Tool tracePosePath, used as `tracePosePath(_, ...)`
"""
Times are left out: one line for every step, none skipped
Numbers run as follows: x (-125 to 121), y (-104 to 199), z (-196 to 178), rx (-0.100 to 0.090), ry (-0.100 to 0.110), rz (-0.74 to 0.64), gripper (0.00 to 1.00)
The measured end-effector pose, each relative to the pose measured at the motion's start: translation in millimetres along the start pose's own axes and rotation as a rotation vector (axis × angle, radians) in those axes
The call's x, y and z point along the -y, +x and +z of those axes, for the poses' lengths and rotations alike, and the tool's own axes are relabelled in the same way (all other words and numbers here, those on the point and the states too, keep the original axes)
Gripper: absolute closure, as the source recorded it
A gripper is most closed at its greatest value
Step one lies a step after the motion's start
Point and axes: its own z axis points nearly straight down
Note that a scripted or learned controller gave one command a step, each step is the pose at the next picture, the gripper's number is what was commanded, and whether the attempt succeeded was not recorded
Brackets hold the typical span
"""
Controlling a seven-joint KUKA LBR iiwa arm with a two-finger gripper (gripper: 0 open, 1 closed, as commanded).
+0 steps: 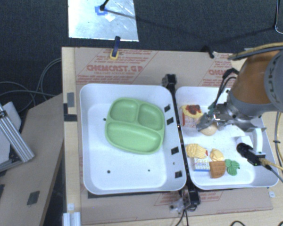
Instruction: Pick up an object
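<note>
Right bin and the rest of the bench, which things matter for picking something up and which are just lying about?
For the job:
pincer
tan round piece under it
red-topped packet
yellow corn piece
brown block
green leaf piece

Lying about:
green divided plate in the left bin

- Green divided plate (134, 125) lying in the left bin (92, 173), toward its far right corner.
- Blue-and-yellow clamp (115, 47) at the bench's far edge.

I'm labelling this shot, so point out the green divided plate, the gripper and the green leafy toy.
Green divided plate (134, 125), camera view, its large compartment.
Gripper (205, 123), camera view, between its fingertips.
Green leafy toy (232, 166), camera view, its middle.
</note>
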Motion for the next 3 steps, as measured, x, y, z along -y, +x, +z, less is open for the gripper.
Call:
tracePosePath(7, -2, -46, -0.001, 0.003, 0.000, 1.00)
tracePosePath(6, -2, -70, -0.001, 0.002, 0.000, 1.00)
tracePosePath(10, 57, -68, -0.001, 0.004, -0.003, 1.00)
